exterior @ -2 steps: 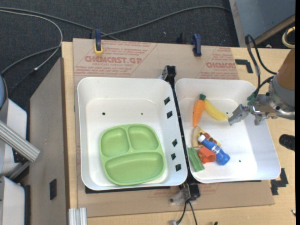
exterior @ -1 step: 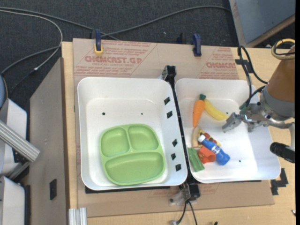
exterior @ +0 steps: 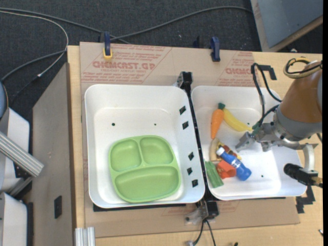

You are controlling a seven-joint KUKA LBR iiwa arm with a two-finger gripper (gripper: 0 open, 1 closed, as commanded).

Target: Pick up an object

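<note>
Pincer (exterior: 249, 138) hangs low in the right white plastic bin (exterior: 266, 187); cannot tell its opening. Just left lies the curved yellow plastic banana (exterior: 234, 122), long axis slanting up-left, orange toy carrot (exterior: 217, 123) beyond.

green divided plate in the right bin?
No, the green three-compartment plastic plate lies in the left white bin; the right white bin holds the toy carrot and other small items.

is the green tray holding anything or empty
Empty. All three compartments of the green tray show bare green, and it lies flat in the left bin.
</note>
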